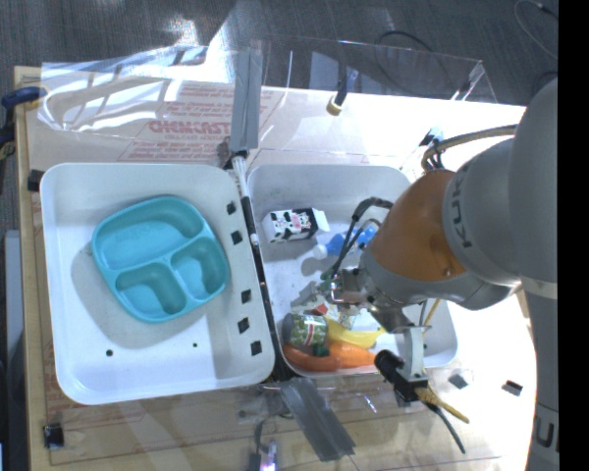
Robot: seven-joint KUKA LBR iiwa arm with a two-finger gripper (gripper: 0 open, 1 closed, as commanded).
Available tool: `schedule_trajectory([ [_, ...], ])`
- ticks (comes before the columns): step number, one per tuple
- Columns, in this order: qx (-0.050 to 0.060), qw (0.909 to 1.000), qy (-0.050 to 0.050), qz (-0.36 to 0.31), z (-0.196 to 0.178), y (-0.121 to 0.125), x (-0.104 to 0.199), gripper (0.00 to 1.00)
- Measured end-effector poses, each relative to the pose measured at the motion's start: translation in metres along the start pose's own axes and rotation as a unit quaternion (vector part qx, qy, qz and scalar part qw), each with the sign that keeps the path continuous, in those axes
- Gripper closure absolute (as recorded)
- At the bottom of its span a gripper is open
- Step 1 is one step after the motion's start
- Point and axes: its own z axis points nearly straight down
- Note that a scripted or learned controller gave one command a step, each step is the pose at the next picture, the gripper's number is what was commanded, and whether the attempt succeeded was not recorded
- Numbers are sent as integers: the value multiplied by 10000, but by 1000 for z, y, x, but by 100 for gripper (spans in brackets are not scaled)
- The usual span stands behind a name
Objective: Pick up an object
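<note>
- From my feed, the arm (471,234) reaches in from the right and bends down over the right bin (393,180), its orange band above the wrist facing the camera.
- The gripper (346,307) hangs low over the near part of that bin, right above the pile of objects.
- I cannot tell how the jaws stand; the wrist and cables block them.
- Just under the gripper I see a yellow banana (358,338), an orange carrot (329,358) and a green item (306,330), packed close together at the bin's near edge.
- A small black-and-white carton (293,226) lies apart, toward the far side of the same bin.
- A blue item (365,235) peeks out beside the wrist.
- The left bin (69,361) holds a teal tray (159,256) with compartments.
</note>
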Motion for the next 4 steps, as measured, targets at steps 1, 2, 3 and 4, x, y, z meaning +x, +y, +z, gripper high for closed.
schedule_trajectory([
  [1, 36, 9977, -9, 670, 1, 20, 7, 0],
  [2, 41, 9996, 6, 261, 2, 35, 0, 0],
  [3, 3, 9999, 4, 171, 1, 28, -1, 0],
  [4, 2, 9999, 1, 161, -10, 29, -2, 100],
])
